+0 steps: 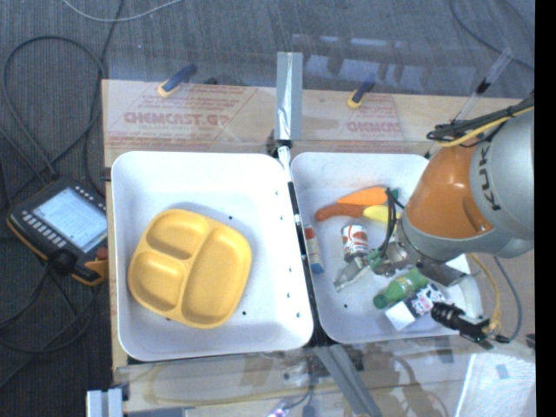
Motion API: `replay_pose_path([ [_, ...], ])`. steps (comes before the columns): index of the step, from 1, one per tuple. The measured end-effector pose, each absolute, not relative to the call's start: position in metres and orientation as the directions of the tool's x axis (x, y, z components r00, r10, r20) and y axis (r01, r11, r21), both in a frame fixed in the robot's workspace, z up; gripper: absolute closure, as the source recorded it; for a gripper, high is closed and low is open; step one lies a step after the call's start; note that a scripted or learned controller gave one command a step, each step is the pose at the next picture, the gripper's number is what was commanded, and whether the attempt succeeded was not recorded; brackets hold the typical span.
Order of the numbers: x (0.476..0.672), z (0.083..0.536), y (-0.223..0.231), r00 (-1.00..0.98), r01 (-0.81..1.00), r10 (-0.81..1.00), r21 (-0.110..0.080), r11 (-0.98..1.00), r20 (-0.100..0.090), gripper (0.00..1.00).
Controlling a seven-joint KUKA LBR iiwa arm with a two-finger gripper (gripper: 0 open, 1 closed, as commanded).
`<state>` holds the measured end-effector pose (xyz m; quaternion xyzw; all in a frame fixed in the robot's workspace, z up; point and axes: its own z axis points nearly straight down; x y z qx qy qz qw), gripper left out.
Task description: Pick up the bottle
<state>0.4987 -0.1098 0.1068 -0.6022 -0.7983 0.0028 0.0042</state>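
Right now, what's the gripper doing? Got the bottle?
Gripper: cannot be told if open or closed; it sits low in the right bin, just left of the green bottle. No hold on the bottle can be seen.

We counted two white bins: the left bin [122, 233] and the right bin [347, 324]. We saw one yellow tray [191, 268], one green bottle [400, 289], one can [354, 240] and one orange utensil [352, 201].
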Motion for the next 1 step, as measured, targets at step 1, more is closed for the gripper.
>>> replay_pose_path([
  [1,0.4833,0.1057,-0.2125,0.005,1.000,1.000,-0.008,-0.005,0.004,0.00],
])
